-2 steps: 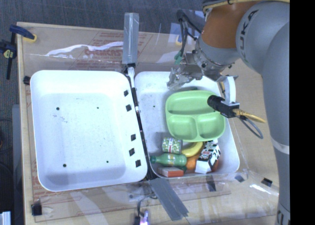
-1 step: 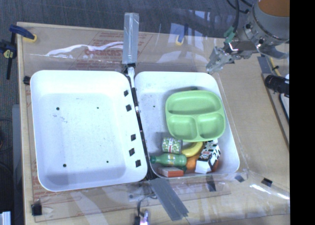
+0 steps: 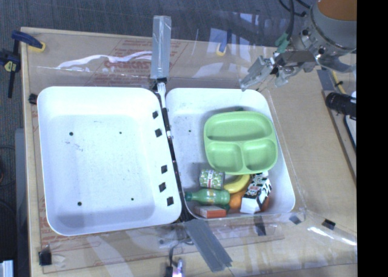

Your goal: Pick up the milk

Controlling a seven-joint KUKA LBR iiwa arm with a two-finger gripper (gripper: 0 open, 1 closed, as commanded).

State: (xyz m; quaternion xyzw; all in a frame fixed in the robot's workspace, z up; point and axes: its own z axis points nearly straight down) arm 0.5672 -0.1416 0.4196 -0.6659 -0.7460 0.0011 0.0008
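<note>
Down at the near edge of the right bin (image 3: 282,148) sits the whole cluster, so let's run it left to right. Over on the left, the left bin (image 3: 97,160) has nothing to offer for this job. Crossing the divider, first up is a green bottle (image 3: 208,196) lying on its side, with a small red-brown box (image 3: 212,211) just nearer than it. A green-patterned can (image 3: 211,179) stands just beyond the bottle, and a banana (image 3: 237,183) curls next to it. Then the prize: the milk (image 3: 257,193), a white carton with black patches, tilted in the near right corner, touching the banana and an orange item (image 3: 236,201) on its left. A green divided plate (image 3: 240,142) lies just beyond it all, its near rim close over the carton.

And the gripper (image 3: 253,77)? It hovers past the far right corner of the right bin, well apart from the milk, its fingers spread apart and grasping nothing.

So this looks like the approach stage. To do it well, I'd say come across over the plate, drop straight down on the carton, and turn the fingers so they span its narrow faces. The tight spot is the left side, where the banana crowds in; the bin wall hems the right.
</note>
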